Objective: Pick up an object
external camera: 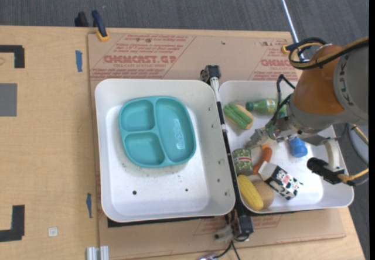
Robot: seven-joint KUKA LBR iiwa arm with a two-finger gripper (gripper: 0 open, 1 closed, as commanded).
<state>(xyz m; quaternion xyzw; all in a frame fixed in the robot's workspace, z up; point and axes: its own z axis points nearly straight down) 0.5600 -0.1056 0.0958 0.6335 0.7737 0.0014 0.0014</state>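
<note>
Corn cob (pixel 251 192) lies at the right bin's (pixel 337 199) near edge, with a black-and-white cow-print carton (pixel 285 182) just beside it. Farther in sit an orange carrot (pixel 263 158) and a green packet (pixel 242 160), then a blue piece (pixel 298 147). The hand (pixel 262 136) hangs low over the bin's middle, close above the carrot; I cannot tell how far open it is, nor whether it has anything. A green corn husk toy (pixel 238 115) and green bottle (pixel 261 105) lie toward the far edge. The left bin (pixel 111 153) carries a teal divided plate (pixel 157 131). With things packed so near, a descent may well nudge neighbours or pinch two at once.
</note>
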